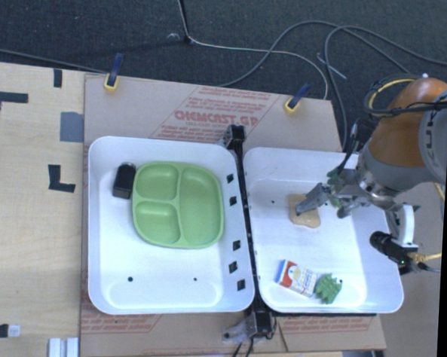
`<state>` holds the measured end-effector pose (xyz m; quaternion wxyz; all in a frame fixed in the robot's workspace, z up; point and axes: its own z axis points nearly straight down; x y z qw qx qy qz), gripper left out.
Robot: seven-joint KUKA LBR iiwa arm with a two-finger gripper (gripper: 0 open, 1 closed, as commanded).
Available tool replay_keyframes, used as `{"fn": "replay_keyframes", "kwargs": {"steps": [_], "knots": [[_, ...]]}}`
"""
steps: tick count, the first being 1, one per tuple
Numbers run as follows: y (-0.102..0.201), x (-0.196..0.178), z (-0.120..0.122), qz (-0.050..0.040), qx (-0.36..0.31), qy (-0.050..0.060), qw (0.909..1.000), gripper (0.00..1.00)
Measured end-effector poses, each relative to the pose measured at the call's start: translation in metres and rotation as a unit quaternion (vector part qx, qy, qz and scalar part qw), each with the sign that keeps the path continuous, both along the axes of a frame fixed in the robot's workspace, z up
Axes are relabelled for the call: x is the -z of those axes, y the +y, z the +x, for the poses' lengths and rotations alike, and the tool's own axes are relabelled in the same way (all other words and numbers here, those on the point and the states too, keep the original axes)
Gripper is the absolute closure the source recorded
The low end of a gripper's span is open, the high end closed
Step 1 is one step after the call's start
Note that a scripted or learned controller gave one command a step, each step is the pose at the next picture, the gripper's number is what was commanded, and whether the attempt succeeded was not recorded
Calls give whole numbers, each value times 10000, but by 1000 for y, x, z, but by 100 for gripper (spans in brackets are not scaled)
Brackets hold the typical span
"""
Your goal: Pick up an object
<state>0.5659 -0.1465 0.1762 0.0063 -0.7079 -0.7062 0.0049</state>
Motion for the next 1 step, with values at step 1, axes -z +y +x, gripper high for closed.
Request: {"fn": "replay_keyframes", "kwargs": {"steps": [1], "knots": [[1, -8, 3, -8, -19, -67, 10000, 0]]}}
